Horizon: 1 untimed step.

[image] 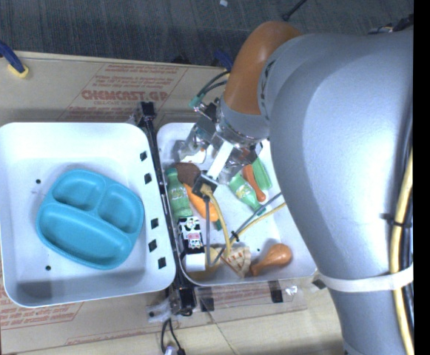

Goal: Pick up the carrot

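The grey arm point(340, 161) took up the right half of the view, its orange band point(253, 61) curving above the wrist over the right bin. Beneath it lay the surface point(126, 87), a brown board with red lettering, resting on a dark floor point(126, 9) at the top of the view. A blue-and-yellow clamp point(11, 59) sat at the board's upper left corner.

The left bin point(22, 161) held a blue divided plate point(90, 217), lying flat near the middle. The right bin point(289, 231) stood just beside it, the two rims meeting along a black clipped seam, and it was crowded with small things.

The gripper point(206, 187) reached down into the upper part of the right bin; whether it was spread or pressed together could not be told, nor whether anything lay between its fingers. The carrot point(201, 203) lay just beneath the gripper's tip, near the bin's left wall. Its long axis ran on a slant from upper left to lower right; which end was the tip could not be made out.

A green bottle point(178, 195) lay beside the carrot along the left wall, with a black-and-white carton point(192, 235) below it. A green-and-orange item point(250, 185) lay to the carrot's right. A brown pear-shaped thing point(274, 257) rested near the bin's front edge, beside a pale wedge point(237, 259).
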Tool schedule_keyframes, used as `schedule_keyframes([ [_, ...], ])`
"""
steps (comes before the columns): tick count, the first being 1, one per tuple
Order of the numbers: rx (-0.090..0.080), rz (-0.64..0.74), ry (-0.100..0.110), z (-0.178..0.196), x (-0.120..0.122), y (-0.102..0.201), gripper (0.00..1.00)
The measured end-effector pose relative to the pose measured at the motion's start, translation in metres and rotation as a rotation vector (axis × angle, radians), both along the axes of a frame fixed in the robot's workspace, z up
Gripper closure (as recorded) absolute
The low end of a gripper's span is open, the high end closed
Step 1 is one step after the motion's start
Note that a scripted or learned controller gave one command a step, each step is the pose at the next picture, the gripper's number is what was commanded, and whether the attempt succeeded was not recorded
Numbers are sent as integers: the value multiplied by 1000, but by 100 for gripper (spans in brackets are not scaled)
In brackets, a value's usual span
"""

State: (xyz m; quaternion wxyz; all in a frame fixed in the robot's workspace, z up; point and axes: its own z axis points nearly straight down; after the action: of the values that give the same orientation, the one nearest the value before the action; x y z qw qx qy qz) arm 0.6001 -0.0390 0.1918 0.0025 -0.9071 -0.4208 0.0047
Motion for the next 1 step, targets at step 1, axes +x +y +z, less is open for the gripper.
schedule_keyframes([
  [1,4,164,0,-1,-55,1,0],
])
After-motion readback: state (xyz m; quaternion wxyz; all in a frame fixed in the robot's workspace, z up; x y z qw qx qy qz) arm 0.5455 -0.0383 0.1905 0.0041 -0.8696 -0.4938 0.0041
